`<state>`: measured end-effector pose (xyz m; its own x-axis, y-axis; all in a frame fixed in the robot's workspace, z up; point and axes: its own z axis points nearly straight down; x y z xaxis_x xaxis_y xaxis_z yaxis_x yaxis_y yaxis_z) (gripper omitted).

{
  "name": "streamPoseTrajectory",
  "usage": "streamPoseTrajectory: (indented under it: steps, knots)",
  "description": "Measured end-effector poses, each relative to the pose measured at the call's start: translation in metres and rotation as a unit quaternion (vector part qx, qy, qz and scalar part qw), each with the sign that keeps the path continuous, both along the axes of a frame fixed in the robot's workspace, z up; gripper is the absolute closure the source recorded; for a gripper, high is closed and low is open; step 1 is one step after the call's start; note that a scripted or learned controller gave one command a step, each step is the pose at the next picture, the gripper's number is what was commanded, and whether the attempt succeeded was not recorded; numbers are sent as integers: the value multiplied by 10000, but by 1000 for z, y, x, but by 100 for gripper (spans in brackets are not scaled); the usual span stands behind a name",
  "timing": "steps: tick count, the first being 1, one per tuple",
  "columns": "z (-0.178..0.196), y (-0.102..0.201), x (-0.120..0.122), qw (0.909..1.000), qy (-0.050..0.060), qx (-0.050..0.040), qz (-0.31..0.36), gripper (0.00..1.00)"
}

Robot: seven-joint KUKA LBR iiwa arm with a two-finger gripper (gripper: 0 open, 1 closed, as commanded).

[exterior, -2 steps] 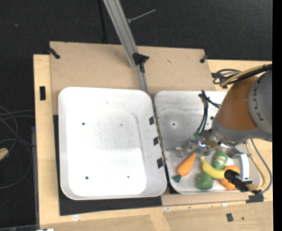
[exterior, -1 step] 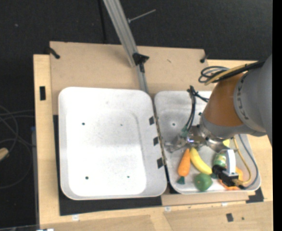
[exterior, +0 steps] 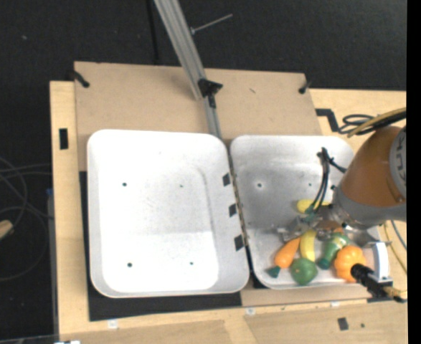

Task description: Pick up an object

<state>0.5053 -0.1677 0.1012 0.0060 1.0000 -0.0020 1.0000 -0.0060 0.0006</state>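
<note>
Two bins [exterior: 160,213]; toy produce [exterior: 307,253] at right bin's 5 o'clock. Gripper [exterior: 323,228] reaching in, grip state indiscernible. Next: secure one piece.

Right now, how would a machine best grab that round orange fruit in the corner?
Take the orange across its round middle, coming straight down from above. The right bin's wall crowds one side and a green piece the other, so a sideways approach looks blocked.

White bins [exterior: 160,213], orange carrot [exterior: 287,252], green lime [exterior: 304,271]
</note>
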Motion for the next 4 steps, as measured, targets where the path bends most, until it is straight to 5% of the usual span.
streamPoseTrajectory:
  steps: [1,2,4]
  knots:
    - [11,3,2,10000,-18,8,22,100]
    - [100,51,87,10000,-38,10,56,100]
    - [99,174,118,10000,2,16,51,100]
